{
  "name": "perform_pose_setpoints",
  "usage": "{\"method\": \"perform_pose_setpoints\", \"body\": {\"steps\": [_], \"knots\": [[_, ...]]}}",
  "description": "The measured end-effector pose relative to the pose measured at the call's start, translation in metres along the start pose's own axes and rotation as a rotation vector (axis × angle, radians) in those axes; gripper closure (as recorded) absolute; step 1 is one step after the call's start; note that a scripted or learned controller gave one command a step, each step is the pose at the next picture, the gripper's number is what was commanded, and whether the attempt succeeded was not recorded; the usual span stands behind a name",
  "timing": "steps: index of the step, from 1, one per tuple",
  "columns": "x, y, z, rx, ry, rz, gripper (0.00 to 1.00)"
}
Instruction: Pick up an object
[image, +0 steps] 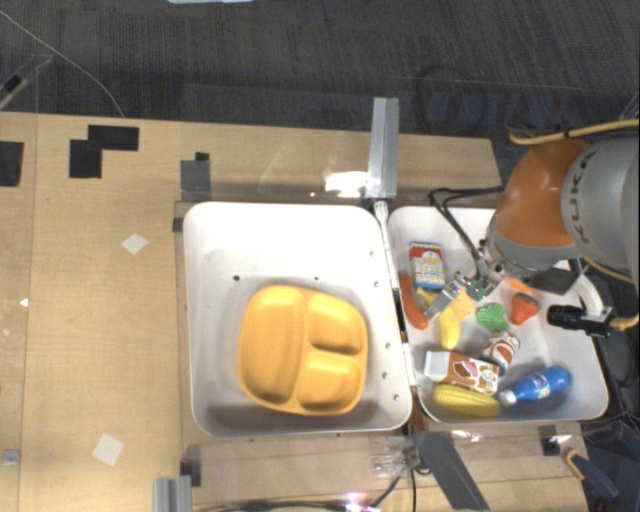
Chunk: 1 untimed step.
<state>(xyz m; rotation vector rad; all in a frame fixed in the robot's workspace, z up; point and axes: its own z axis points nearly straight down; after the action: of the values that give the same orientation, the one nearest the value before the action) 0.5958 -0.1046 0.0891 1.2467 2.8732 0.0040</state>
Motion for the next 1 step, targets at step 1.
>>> {"method": "perform_pose_setpoints", "body": {"steps": [1], "knots": [[-0.0225, 0.0314, 0.0017, 0.001, 0.001, 0.371, 0.0]]}}
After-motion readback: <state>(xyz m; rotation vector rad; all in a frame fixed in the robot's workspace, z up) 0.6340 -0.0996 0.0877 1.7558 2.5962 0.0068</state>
